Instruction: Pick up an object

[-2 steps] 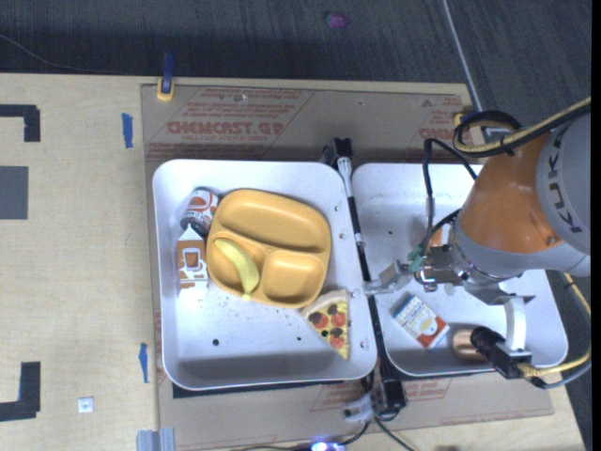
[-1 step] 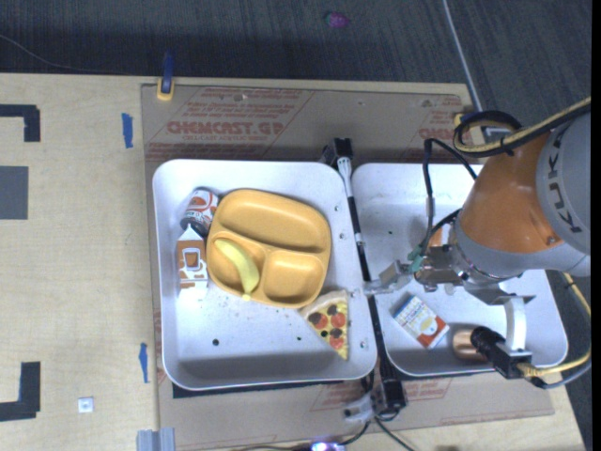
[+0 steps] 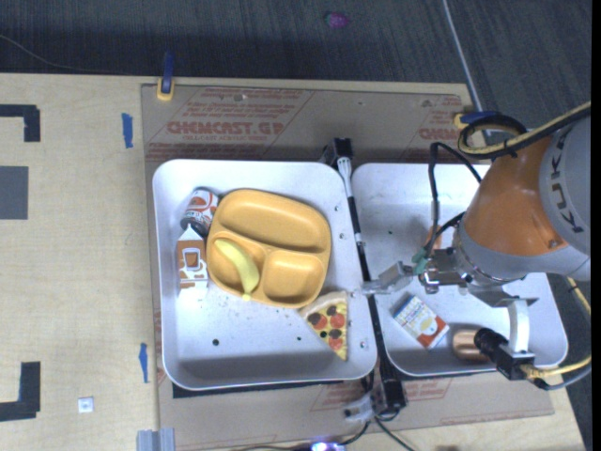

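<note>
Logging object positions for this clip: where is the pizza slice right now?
The pizza slice lies in the left bin, at its near right corner, just below the yellow divided plate and beside the divider between bins.

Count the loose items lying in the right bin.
2. A small printed packet lies near the right bin's front, and a copper-coloured round object sits just right of it. The arm may hide more.
</note>
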You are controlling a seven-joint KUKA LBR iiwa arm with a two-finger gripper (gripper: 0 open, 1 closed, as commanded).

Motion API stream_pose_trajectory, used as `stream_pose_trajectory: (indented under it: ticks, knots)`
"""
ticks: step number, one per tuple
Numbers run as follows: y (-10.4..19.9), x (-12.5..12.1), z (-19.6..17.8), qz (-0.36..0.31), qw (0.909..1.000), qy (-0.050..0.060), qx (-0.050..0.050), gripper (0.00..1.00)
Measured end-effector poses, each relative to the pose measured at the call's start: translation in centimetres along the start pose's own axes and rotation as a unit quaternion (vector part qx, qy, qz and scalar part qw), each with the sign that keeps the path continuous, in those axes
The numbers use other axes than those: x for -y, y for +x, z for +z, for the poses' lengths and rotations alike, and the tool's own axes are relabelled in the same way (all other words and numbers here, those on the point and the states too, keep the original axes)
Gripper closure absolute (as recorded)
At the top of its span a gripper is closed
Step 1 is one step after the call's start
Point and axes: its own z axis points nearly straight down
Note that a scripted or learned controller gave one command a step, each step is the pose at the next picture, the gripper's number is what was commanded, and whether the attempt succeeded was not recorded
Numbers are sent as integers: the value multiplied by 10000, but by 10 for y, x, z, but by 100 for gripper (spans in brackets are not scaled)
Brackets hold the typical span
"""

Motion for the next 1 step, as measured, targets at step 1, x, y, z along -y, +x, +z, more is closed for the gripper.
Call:
stream_pose_trajectory:
  ticks: [1]
  knots:
    - [-36, -1, 18, -21, 10000, 14, -87, 0]
